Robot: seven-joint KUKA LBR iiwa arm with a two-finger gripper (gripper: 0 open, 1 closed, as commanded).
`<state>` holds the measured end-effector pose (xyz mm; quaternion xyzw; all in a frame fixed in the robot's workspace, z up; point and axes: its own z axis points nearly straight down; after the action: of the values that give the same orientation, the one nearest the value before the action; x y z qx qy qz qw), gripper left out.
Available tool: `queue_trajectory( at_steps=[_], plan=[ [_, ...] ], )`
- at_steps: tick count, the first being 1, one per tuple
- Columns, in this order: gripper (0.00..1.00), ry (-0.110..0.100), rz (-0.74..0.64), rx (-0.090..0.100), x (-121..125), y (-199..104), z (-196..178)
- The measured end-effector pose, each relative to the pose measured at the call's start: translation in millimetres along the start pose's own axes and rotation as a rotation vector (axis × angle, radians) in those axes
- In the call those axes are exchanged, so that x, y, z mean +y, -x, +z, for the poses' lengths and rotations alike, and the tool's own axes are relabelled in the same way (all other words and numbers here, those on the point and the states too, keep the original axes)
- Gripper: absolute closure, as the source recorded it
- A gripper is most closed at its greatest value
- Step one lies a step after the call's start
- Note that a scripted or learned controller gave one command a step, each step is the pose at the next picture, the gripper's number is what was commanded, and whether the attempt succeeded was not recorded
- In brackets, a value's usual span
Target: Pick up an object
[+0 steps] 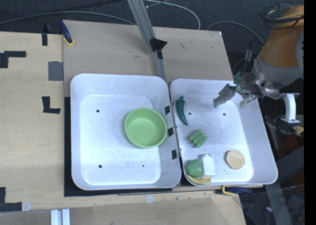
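No readable text, labels, brands, numbers or signs.
The black tape strips on the pale wooden bench top [29, 120] form plain angular shapes, not letters, and the two shallow white plastic bins [84, 120] carry only dark specks and small holes with no writing on them.
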<state>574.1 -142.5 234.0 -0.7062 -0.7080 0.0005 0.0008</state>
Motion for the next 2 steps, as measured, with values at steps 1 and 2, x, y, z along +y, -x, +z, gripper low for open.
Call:
queue_trajectory(
  at_steps=[1,2],
  plan=[
    [0.0,0.0,0.0,0.0,0,0,0],
    [0.0,-0.006,0.002,0.0,-11,1,58]
  ],
)
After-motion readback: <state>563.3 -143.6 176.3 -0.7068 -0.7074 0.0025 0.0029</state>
